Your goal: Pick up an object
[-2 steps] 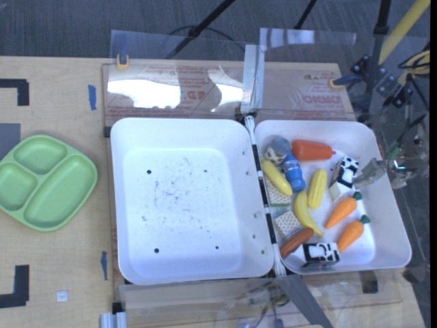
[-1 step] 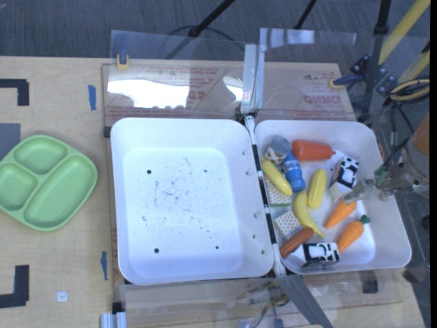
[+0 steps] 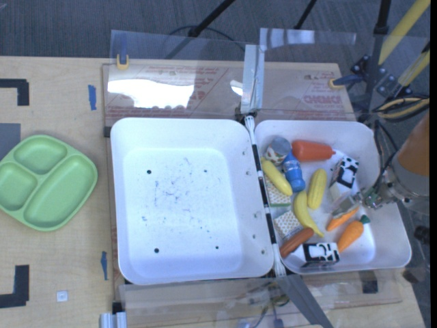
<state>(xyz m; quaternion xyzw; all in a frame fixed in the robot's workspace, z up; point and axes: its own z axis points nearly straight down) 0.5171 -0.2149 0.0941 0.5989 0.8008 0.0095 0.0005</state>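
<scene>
The wooden bench (image 3: 54,80) is carrying two white bins side by side, with a green divided plate (image 3: 44,181) sitting near its left edge. The left bin (image 3: 181,123) is showing a floor scuffed with blue marks, while the right bin (image 3: 399,251) is holding all the candidates for the pick. The arm (image 3: 415,152) is reaching in over that bin's right rim. A yellow banana (image 3: 305,214) is lying in the middle of the right bin, an orange carrot (image 3: 350,234) is resting toward the near right corner, and a slim carrot (image 3: 341,217) is lying just above it. The gripper (image 3: 369,198) is hanging low at the right wall, just beside the slim carrot's tip; whether it is wide or narrow cannot be told, and nothing is visibly sitting in it. The step in hand is probably the approach. The next move is likely calling for centring over one carrot, descending, closing, then lifting clear of the neighbouring toys.
</scene>
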